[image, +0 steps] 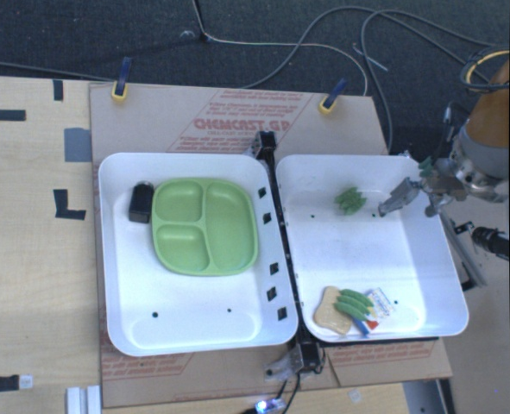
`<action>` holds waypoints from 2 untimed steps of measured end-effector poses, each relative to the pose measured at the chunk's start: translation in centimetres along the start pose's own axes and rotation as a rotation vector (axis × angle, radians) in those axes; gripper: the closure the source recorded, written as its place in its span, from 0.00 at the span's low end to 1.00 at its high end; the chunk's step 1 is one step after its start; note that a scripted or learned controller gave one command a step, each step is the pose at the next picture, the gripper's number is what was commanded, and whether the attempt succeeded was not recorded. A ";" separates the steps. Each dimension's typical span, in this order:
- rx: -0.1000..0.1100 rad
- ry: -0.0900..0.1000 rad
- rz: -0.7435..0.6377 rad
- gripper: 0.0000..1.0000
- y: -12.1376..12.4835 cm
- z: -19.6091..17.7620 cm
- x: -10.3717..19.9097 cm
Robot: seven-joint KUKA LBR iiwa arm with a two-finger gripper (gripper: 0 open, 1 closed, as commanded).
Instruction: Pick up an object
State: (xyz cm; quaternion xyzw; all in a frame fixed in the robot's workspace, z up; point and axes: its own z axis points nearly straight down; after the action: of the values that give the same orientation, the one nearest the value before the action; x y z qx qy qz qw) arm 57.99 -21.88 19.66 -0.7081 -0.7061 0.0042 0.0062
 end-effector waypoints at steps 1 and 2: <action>-0.013 -0.003 -0.004 0.00 0.3 -0.8 0.0; -0.008 -0.003 -0.004 0.00 -0.1 5.5 -0.3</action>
State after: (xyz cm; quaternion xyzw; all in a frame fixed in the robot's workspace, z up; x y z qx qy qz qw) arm 57.83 -22.19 14.15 -0.7069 -0.7073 0.0025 0.0024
